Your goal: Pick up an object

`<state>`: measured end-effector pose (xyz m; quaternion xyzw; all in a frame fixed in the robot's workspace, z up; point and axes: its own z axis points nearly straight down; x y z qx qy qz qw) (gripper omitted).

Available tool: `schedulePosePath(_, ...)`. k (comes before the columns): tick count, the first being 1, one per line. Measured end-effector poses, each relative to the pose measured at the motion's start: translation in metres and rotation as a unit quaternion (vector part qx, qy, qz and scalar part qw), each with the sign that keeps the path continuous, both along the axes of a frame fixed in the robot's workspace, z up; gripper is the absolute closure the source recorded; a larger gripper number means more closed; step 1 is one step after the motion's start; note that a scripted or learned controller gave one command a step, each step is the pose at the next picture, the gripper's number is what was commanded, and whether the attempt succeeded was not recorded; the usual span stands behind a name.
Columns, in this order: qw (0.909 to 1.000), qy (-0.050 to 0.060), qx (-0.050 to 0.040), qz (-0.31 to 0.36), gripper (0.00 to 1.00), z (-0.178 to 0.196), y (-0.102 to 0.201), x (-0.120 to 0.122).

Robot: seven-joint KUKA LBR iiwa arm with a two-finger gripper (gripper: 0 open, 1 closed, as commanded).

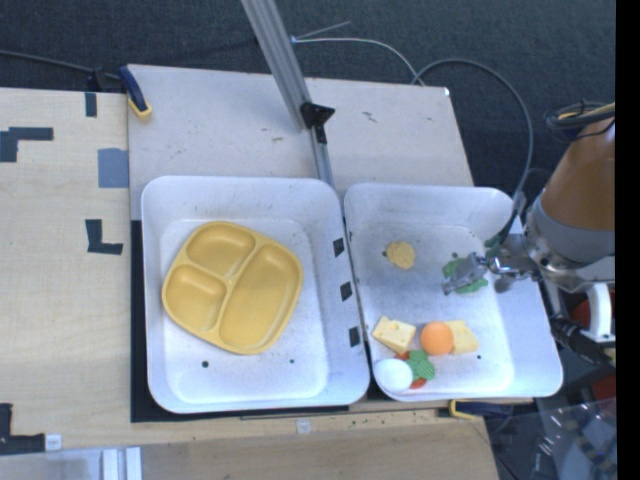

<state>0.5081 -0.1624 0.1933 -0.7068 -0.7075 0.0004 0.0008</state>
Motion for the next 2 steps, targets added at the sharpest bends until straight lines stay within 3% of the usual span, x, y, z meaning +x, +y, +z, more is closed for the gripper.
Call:
schedulePosePath(1, 1.0, 0.0, -0.0007, 0.001, 0.0, -0.106, 0.072, -0.021)
schedulePosePath(2, 1.0, -0.001, -0.0024, -0.003, 0.0, -0.099, -0.016, -0.003)
